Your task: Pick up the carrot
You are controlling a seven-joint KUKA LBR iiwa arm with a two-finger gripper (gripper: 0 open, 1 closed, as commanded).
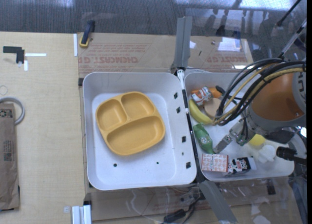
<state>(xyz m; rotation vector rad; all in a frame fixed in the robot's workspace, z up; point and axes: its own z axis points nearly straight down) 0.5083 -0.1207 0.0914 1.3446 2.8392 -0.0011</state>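
The carrot [200, 94] is a small orange piece with a pale band, lying at the back left of the right bin [287, 172], just behind a yellow banana [199, 113]. My gripper [224, 143] hangs low over the middle of that bin, below the grey wrist and its orange band. Its tip points down-left, close to a green item [203, 138] and above a red-and-white box [214, 162]. It is well in front of the carrot and apart from it. Cables and the wrist hide part of the bin's middle.
The left bin [92, 120] holds a yellow divided plate [129, 122]. The right bin also holds a tan round piece [212, 106], a black-and-white packet [241, 164], a yellow item [257, 140] and a white item [266, 152]. A divider wall runs between the bins.
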